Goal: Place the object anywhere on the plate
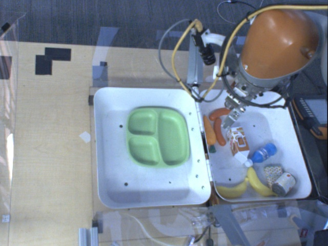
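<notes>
A green plate (pixel 156 136) with three compartments lies in the middle of the left white bin (pixel 105 158). My gripper (pixel 231 116) hangs over the upper left part of the right bin (pixel 300 160), right above a curved red sausage (pixel 220 129). An orange carrot (pixel 207 131) lies just left of the sausage along the bin wall. A small brown and white carton (pixel 238 140) sits directly below the gripper. I see nothing held in the gripper.
The right bin also holds a blue bottle (pixel 262 154), two bananas (pixel 231 189) (pixel 258 183) and a grey can (pixel 283 183) at its front. Cables and a metal post (pixel 193 60) stand behind the divide between the bins.
</notes>
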Motion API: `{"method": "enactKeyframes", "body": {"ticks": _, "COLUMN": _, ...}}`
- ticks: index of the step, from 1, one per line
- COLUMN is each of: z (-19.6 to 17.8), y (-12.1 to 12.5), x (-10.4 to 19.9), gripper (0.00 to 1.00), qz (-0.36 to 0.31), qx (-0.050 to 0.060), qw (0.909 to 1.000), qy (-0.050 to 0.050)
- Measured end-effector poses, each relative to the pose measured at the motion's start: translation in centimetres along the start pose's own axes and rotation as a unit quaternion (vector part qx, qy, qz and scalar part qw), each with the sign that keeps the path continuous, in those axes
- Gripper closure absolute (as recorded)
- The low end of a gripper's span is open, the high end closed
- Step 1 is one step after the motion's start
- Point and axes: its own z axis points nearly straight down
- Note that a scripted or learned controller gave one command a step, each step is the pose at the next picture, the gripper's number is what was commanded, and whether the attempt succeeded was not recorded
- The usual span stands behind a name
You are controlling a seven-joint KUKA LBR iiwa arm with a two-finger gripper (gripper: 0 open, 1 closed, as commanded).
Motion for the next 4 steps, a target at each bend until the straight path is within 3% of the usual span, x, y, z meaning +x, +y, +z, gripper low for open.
{"method": "enactKeyframes", "body": {"ticks": 1, "z": 1.9, "y": -3.1, "x": 2.8, "gripper": 1.0, "qz": -0.105, "qx": 0.0, "qw": 0.9944, "qy": 0.001}}
{"method": "enactKeyframes", "body": {"ticks": 2, "z": 5.2, "y": -4.3, "x": -4.3, "gripper": 1.0, "qz": -0.252, "qx": -0.001, "qw": 0.9676, "qy": -0.001}}
{"method": "enactKeyframes", "body": {"ticks": 3, "z": 7.3, "y": -0.1, "x": -5.3, "gripper": 1.0, "qz": -0.279, "qx": -0.002, "qw": 0.9602, "qy": -0.001}}
{"method": "enactKeyframes", "body": {"ticks": 4, "z": 7.2, "y": 1.4, "x": -11.2, "gripper": 1.0, "qz": -0.273, "qx": -0.002, "qw": 0.9619, "qy": -0.001}}
